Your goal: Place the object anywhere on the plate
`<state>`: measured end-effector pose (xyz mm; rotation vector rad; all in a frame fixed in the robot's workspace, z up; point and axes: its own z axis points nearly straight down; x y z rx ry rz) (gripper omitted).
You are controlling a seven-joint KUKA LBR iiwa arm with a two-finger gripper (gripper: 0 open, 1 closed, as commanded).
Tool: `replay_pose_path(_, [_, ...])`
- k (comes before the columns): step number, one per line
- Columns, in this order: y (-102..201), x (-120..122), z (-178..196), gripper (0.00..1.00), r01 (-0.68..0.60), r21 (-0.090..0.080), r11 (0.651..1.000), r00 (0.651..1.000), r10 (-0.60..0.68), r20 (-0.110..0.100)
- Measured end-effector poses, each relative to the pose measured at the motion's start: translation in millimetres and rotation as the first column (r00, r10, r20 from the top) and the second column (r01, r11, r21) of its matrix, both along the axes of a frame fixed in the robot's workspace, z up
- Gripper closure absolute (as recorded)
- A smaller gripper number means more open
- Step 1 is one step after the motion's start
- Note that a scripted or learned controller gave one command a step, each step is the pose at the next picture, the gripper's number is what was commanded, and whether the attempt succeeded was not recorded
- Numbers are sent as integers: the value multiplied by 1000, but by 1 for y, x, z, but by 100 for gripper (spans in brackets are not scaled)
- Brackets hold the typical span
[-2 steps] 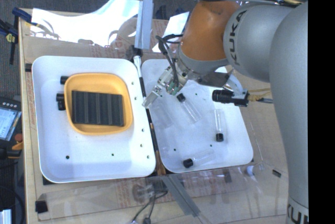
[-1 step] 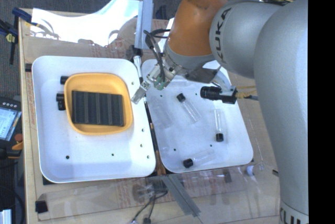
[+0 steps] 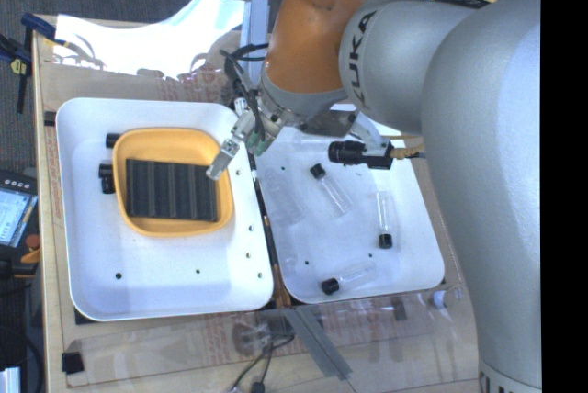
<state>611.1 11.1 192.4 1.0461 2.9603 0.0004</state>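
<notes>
Bins of shallow white plastic are set side by side on the bench. In the left white bin [image 3: 138, 276] a yellow, rounded-rectangular plate [image 3: 165, 141] with a smooth raised rim is laid, and a dark ribbed rectangular insert [image 3: 170, 189] is seated in its hollow. Small black pieces [image 3: 107, 177] are seen just beside the plate's left edge, on the bin floor. In the right white bin [image 3: 418, 267] three clear cylindrical tubes with black caps are scattered well apart: one [image 3: 331, 191] near the middle, one [image 3: 383, 215] toward the right wall, one [image 3: 349, 277] at the near edge. A black cylindrical part [image 3: 358, 153] is seen beside the wrist, above this bin's far end. The metal gripper [image 3: 228, 152] is held over the plate's right rim, tilted down toward the insert. Whether it is open or closed cannot be told, nor whether a tube is carried in it.
</notes>
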Motion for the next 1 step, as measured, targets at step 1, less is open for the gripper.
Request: replay_pose_path(1, [29, 1, 12, 0, 49, -1, 999, 999, -49, -2])
